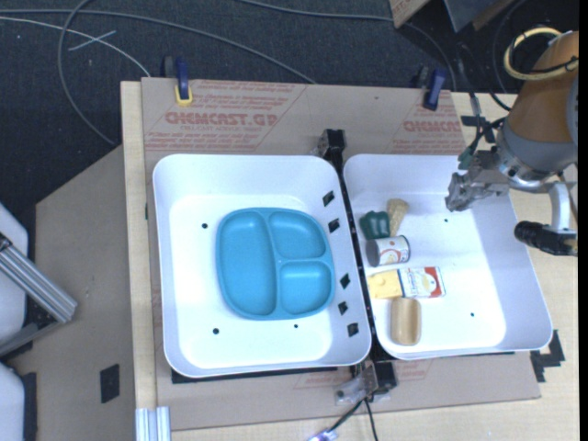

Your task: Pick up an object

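The right bin (487, 274) holds a cluster of small objects along its left side: a tan brush-like piece (397, 214), a dark green item (375, 223), a small can with a red label (390, 250), a yellow and white packet (407, 283) and a tan oblong piece (405, 321). My gripper (462, 194) hangs over the bin's upper right part, well right of the objects, with nothing seen between its fingers. The arm's wrist (537, 122) rises behind it.
The left bin (184, 246) holds a blue divided plate (274, 263). A black divider with clips (342, 246) runs between the bins. Blue clamps (183, 81) sit at the board's far edge. Cables lie on the dark floor beyond.
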`<state>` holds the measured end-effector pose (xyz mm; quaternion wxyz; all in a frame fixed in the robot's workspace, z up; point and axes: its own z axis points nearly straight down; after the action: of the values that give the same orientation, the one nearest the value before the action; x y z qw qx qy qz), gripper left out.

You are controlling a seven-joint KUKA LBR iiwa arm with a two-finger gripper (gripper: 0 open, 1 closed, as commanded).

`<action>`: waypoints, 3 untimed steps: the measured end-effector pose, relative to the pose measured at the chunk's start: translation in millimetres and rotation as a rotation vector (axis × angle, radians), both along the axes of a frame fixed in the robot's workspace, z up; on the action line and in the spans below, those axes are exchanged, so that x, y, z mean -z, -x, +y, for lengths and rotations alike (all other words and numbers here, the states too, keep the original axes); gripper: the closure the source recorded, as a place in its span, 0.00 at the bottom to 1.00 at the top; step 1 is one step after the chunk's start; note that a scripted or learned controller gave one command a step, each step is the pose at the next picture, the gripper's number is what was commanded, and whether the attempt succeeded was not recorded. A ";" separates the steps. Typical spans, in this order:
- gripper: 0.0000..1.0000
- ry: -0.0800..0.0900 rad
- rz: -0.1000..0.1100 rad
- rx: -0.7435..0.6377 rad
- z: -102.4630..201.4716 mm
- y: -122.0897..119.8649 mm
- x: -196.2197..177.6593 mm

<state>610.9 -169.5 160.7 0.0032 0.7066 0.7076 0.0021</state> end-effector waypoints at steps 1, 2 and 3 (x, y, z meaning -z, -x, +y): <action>1.00 0.000 -0.002 0.000 4.2 -2.2 -64.8; 1.00 -0.001 0.003 0.000 4.2 -3.4 -88.7; 1.00 -0.004 0.009 -0.003 44.0 13.6 -89.8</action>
<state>597.3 -125.5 250.5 -0.0015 0.7057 0.7086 0.0003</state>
